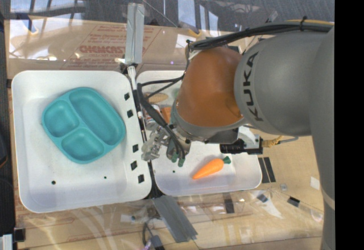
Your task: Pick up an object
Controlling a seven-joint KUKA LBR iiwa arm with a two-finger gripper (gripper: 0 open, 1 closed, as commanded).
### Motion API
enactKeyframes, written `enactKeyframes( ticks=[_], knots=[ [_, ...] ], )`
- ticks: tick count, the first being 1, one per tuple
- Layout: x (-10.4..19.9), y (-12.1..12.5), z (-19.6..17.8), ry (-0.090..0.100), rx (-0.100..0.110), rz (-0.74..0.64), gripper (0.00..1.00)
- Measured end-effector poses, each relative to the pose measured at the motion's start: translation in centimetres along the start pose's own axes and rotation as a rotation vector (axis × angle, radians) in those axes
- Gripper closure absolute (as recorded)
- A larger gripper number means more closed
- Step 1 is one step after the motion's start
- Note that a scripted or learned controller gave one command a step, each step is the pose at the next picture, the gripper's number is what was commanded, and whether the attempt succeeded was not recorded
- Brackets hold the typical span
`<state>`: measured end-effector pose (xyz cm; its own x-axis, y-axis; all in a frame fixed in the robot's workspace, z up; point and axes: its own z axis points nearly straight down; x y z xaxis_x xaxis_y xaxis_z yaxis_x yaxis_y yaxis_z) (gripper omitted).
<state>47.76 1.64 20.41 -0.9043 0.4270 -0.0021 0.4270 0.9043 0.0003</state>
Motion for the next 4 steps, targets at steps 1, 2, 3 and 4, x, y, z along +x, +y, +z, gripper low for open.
enactKeyframes(
  ticks=[1, 2, 3, 4],
  knots=[
    [0.7, 1.4, -1.1, 0.001, 0.001, 0.287, 1.0],
    [-0.4, -0.8, -0.8, 0.001, 0.0, 0.525, 1.0],
    [0.5, 0.9, 1.3, 0.005, 0.002, 0.142, 1.0],
    [1.0, 1.8, 1.3, 0.007, 0.002, -0.16, 1.0]
  ],
)
